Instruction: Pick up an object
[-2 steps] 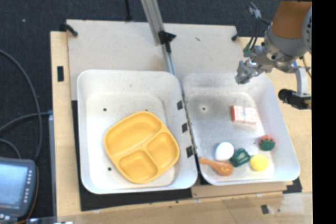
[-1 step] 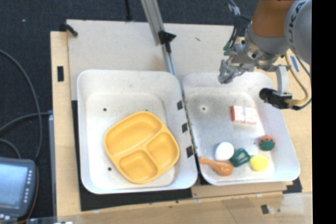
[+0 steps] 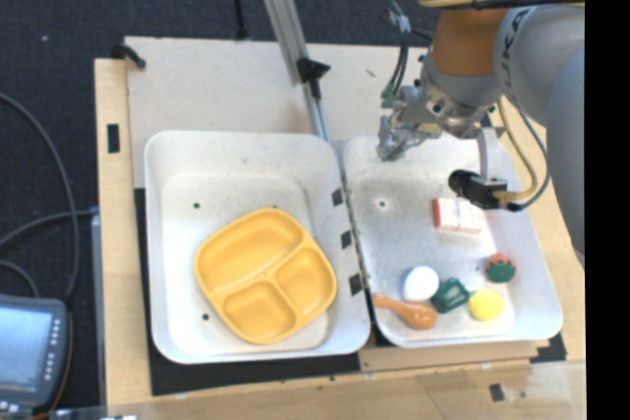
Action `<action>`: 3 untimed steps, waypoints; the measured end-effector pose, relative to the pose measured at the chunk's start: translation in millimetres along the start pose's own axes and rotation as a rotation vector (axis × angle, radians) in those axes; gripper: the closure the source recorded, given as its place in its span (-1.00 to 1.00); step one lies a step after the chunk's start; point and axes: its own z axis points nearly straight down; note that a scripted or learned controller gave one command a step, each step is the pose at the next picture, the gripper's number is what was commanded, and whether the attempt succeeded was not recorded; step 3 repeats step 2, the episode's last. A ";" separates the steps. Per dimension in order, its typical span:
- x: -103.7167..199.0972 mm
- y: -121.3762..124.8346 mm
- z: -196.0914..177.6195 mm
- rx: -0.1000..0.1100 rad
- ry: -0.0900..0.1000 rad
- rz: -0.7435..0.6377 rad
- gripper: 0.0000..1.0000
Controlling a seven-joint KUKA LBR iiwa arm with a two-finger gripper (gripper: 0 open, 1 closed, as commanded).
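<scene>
Two shallow white bins side by side on a bench: left white bin (image 3: 177, 162) carrying a yellow plastic divided tray (image 3: 264, 274) with three compartments, lying toward its near half. Right white bin (image 3: 394, 211) carrying the loose objects, all clustered in its near and right part: a small white-and-red box (image 3: 459, 216) at mid-right; a round white ball (image 3: 420, 283) near the front; an orange-brown spoon-like piece (image 3: 409, 311) just left of and below the ball, at the bin's front edge; a dark green lump (image 3: 451, 295) just beside the ball on its right; a round yellow ball (image 3: 485, 306) just beside the green lump; a small red-and-green piece (image 3: 501, 269) by the right wall.

Grey arm with orange band entering from the right, two-finger gripper (image 3: 390, 145) poised over the far left corner of the right bin, well apart from every object. Nothing visible between the fingertips; how far open, impossible to tell. A slanted metal pole (image 3: 281, 10) rising behind the bins. Black cable and fitting (image 3: 477, 187) hanging just above the box.
</scene>
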 end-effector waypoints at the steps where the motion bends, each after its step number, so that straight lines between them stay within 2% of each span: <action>1: 43.2 3.5 2.7 0.000 0.000 0.000 1.00; 2: 95.2 2.9 11.4 0.002 0.000 -0.001 1.00; 3: 95.2 2.9 11.4 0.002 0.000 -0.001 1.00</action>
